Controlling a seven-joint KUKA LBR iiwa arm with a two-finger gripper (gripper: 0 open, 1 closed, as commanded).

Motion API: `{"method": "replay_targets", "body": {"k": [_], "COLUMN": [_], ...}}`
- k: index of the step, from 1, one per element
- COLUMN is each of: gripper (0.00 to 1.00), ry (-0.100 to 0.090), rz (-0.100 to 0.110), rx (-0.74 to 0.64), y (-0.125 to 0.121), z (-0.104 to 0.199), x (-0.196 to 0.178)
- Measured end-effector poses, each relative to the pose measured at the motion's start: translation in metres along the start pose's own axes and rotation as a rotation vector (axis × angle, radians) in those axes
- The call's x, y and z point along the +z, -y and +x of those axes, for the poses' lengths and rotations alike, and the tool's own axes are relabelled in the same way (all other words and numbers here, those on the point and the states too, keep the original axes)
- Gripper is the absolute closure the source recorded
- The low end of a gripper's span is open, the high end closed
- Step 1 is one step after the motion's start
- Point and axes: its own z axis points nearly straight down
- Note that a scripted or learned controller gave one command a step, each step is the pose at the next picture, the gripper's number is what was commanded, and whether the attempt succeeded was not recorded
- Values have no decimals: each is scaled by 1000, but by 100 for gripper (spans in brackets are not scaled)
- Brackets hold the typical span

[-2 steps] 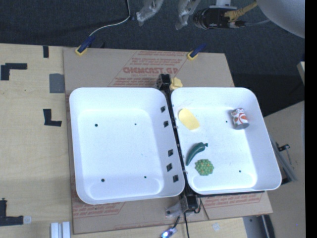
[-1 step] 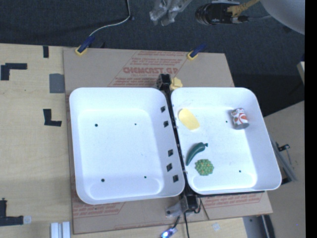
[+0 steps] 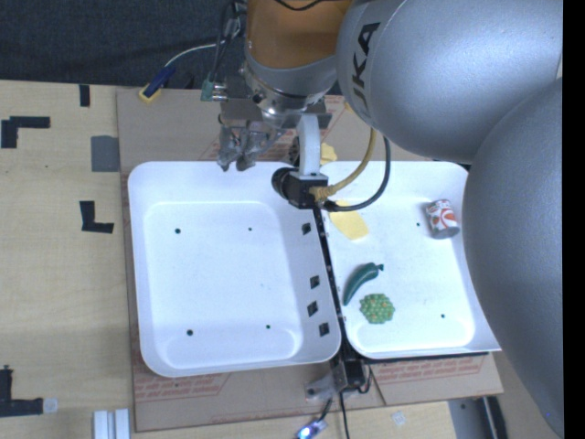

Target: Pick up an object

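Green pepper (image 3: 361, 282) sits in your right bin (image 3: 457, 337), but your gripper (image 3: 236, 158) hangs over the left bin's (image 3: 146, 273) far rim, pinched together, holding nothing. You're still approaching; swing right, spread, drop.

Two shallow white bins sit side by side on the bench: a left bin (image 3: 155, 245) and a right bin (image 3: 457, 273). Four loose things lie in the right bin: one yellow piece (image 3: 350, 225) near its left edge, one green pepper (image 3: 361, 282), one green bumpy ball (image 3: 377, 308) toward its near edge, and one small red and white can (image 3: 441, 218) near its right edge.
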Motion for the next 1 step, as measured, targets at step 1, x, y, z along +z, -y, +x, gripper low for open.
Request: {"method": "replay_targets", "body": {"k": [1], "gripper": [100], "ry": [-13], "rz": [-34], "rx": [-3], "y": [40], "z": [19], "x": [-153]}}
